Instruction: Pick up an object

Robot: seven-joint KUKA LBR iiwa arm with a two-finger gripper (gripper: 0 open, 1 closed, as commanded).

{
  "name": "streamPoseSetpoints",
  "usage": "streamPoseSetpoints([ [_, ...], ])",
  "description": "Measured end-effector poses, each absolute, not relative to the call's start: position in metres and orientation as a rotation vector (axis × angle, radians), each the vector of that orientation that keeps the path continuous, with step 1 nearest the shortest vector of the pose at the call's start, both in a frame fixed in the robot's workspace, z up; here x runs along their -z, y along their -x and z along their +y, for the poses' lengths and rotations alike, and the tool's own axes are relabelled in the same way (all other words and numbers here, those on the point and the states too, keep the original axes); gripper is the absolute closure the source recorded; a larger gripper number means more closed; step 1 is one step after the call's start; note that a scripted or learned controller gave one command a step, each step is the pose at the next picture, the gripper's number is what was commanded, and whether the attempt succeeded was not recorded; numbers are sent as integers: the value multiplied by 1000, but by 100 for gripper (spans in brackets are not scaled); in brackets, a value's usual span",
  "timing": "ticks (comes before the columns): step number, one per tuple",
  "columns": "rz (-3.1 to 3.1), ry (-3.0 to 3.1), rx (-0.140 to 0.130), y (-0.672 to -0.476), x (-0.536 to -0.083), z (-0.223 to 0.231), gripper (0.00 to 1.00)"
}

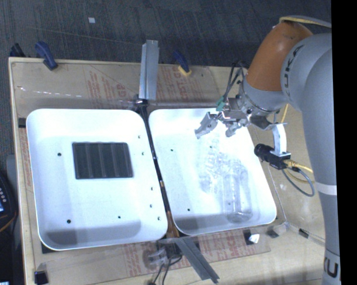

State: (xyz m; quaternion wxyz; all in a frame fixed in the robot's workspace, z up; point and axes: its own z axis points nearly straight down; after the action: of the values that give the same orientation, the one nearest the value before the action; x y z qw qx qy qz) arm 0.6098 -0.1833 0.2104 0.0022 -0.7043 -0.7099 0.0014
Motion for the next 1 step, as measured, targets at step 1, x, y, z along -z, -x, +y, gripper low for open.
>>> streamPoseSetpoints([
  [1, -2070, 2363, -1, -556, -295, -141, 0],
])
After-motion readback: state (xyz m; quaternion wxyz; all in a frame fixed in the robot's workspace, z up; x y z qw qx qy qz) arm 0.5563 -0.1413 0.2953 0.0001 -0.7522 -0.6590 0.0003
